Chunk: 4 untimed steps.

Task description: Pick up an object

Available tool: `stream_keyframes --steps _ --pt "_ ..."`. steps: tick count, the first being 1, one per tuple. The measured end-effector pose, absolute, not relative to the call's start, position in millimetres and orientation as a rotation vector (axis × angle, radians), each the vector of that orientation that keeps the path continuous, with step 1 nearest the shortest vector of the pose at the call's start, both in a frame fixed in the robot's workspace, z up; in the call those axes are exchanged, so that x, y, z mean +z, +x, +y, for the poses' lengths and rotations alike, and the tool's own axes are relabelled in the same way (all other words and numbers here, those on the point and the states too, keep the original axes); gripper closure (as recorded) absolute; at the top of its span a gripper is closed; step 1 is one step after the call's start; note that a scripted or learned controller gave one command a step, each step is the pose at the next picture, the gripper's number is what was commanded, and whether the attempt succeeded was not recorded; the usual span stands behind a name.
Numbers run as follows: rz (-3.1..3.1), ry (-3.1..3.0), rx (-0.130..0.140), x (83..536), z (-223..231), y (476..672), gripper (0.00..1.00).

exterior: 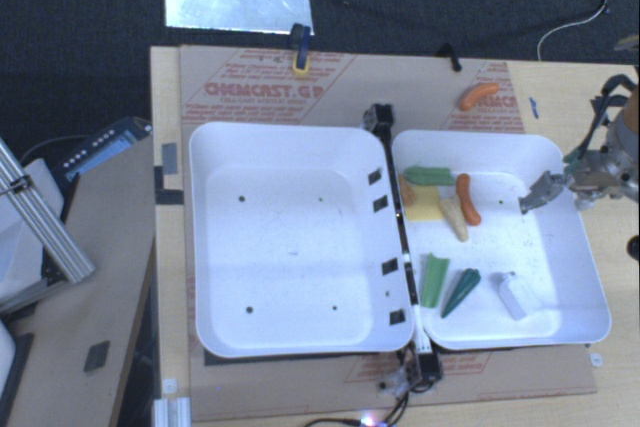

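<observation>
The right bin [575, 245] holds several small toy foods: a green piece [428, 176], a yellow block [424, 204], an orange sausage [467, 198], a tan stick [454, 217], a light green strip [434, 279], a dark green cone [460, 292] and a white block [512, 297]. My gripper [532, 196] hangs over the right part of this bin, to the right of the sausage. The arm reaches in from the right edge. Nothing shows between the fingers.
The left bin [215, 215] lies beside the right one, joined by a black hinge strip [392, 215]. An orange sausage [480, 96] rests on the cardboard behind the right bin. A yellow and blue clamp [300, 50] stands at the back edge.
</observation>
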<state>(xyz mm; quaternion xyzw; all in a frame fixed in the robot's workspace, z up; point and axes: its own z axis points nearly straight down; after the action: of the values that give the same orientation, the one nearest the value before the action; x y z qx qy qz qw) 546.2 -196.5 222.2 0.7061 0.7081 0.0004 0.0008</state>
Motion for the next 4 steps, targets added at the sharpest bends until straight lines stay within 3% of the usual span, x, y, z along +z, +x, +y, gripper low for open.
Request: stream_keyframes --steps 1,2,3,4 --pt "2.227 2.204 0.008 108.7 -180.8 657.0 0.0" --pt "2.227 2.206 -0.007 86.6 -133.1 669.4 0.0" --pt "2.228 2.212 0.003 100.3 -133.3 670.7 1.0" --pt "2.227 2.197 0.026 306.4 -26.1 671.7 1.0"
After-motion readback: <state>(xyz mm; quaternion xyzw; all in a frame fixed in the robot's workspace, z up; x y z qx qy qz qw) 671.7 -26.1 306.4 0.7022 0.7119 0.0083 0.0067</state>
